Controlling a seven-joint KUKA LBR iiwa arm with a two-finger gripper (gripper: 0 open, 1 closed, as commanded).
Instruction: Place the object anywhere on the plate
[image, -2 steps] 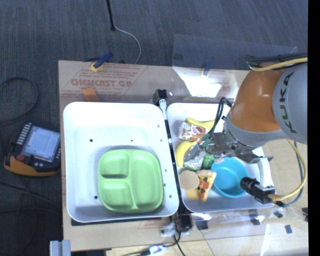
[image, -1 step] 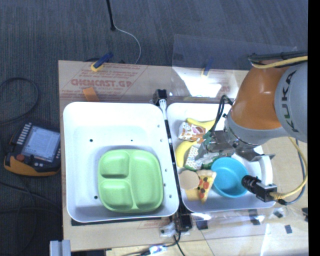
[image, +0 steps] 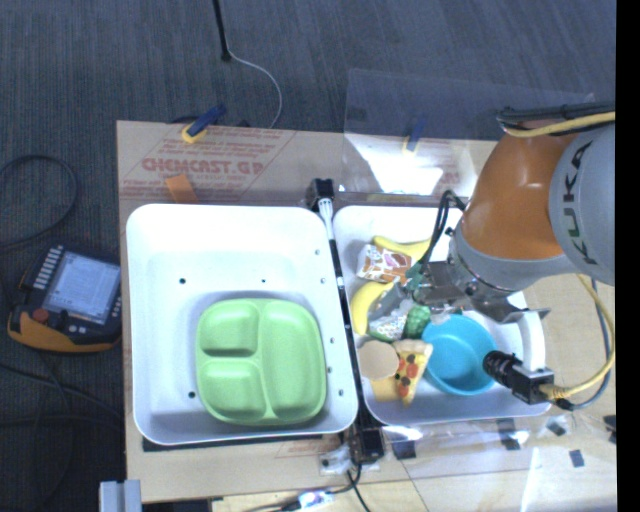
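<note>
A light green divided plate (image: 262, 361) lies in the left white bin (image: 160, 250), toward its front. The right bin (image: 350, 225) holds a heap of toy food: a yellow banana (image: 392, 244), a colourful snack packet (image: 383, 264), a second yellow piece (image: 361, 302), a green-and-silver wrapped item (image: 400, 324), a pizza slice (image: 408, 368), a tan round piece (image: 376, 361) and a blue bowl (image: 458, 352). My gripper (image: 428, 288) is down in the right bin, over the heap between the packet and the blue bowl. The arm's orange and grey body hides the bin's right part.
A black divider rail (image: 338, 290) runs between the two bins. A handheld pendant (image: 68, 298) lies on the floor at the left. Cables cross the right bench edge, and a cardboard sheet (image: 220, 165) lies behind the bins.
</note>
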